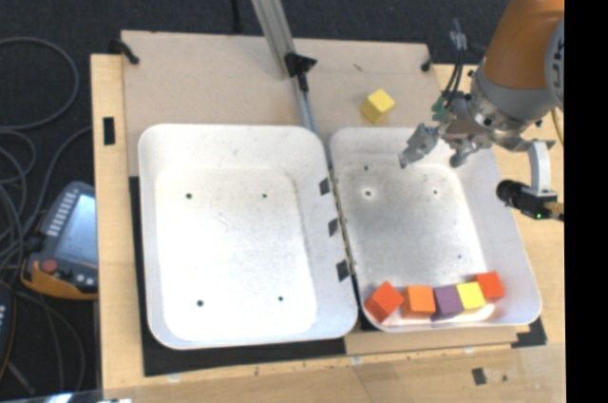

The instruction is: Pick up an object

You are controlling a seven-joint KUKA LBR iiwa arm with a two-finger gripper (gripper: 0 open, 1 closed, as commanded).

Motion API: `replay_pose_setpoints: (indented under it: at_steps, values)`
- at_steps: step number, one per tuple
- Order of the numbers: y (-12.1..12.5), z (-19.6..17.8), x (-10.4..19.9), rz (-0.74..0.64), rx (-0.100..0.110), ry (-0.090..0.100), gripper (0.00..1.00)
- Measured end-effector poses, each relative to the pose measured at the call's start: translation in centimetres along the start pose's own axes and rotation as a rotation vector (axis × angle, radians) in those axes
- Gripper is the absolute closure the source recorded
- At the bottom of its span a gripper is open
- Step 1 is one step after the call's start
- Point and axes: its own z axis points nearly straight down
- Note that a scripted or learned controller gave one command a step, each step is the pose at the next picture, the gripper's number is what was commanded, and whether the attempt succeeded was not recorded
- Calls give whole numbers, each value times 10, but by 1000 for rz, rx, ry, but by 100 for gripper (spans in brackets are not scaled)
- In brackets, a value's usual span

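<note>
Though spread, fingers (439, 150) far from blocks (435, 298)

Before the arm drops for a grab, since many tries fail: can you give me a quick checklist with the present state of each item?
1. Gripper fingers open: ok, spread apart.
2. Nothing between the fingers: ok.
3. Gripper above a block: not ok; it is over the bare far end of the right bin.
4. Blocks reachable: cannot tell; the row of five blocks sits against the near wall.
5. Yellow block inside a bin: not ok; it lies on the bench.
</note>
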Motion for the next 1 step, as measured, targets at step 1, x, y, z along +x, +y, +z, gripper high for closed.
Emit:
replay_pose_setpoints:
  at_steps: [1]
  values:
    - [-66,-1,19,5,3,-1,0]
